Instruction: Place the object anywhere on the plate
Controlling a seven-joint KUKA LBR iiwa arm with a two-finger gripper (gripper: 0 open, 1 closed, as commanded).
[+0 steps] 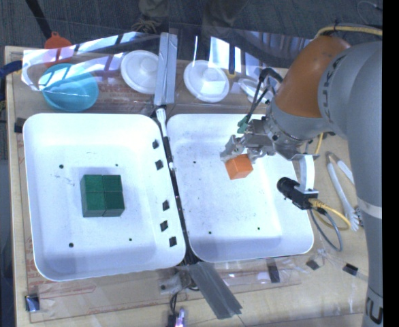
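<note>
Camera view from above shows the gripper (pixel 244 150) poised over the right bin (pixel 206 240), with a small orange block (pixel 239 167) seen directly beneath its tip, in the far-right part of that bin. Whether the jaws are apart, together, or clamped on the block cannot be told, since the wrist hides the contact. The green plate (pixel 103 195), a square slab, lies in the middle of the left bin (pixel 43 251), well apart from the block, with the raised divider (pixel 167 182) between the bins in the way. Several failures are judged possible from here. If the block is only pinched at a corner or not held at all, it could be left behind or dropped in the right bin when the arm is lifted. If it is carried low, it could be knocked loose against the divider. A release from too high, or near the plate's edge, could let the block tumble onto the white floor of the left bin. The block appears nearly cubic, so no clear long axis can be made out; it is seen slightly turned, its edges not square with the bin walls, with one lighter face upward and one corner pointing toward the near side.
</note>
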